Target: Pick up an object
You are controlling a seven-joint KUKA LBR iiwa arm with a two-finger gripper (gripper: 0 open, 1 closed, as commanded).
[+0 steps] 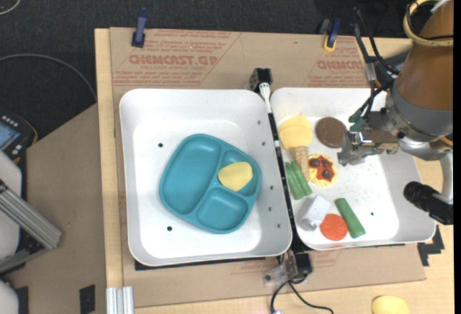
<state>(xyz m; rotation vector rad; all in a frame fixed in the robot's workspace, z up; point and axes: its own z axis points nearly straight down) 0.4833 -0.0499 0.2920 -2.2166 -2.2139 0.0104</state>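
- Two shallow white bins are seen side by side on a tabletop covered with brown cardboard.
- In the left bin, a teal divided plate is placed, and a pale yellow lump is set in the plate's upper right compartment.
- In the right bin, several small toy foods are gathered along the left half, well apart from the teal plate.
- From the bin's left wall rightward, these are found: a yellow piece at the top, a green strip below it lying roughly top to bottom, a pizza slice with red spots just beside that strip, and a brown disc above the slice.
- Nearer the front of the bin, a red-orange round piece is seen touching a second green stick, whose long axis runs slantwise from upper left to lower right.
- The gripper is positioned over the right bin, reaching in from the right, just beside the brown disc and the pizza slice, which lie to its left in the view.
- The pizza slice and brown disc are judged the nearest candidates; the red-orange piece and green stick lie farther toward the front.
- Nothing is seen held by the gripper, and how far it is opened cannot be told from this angle.
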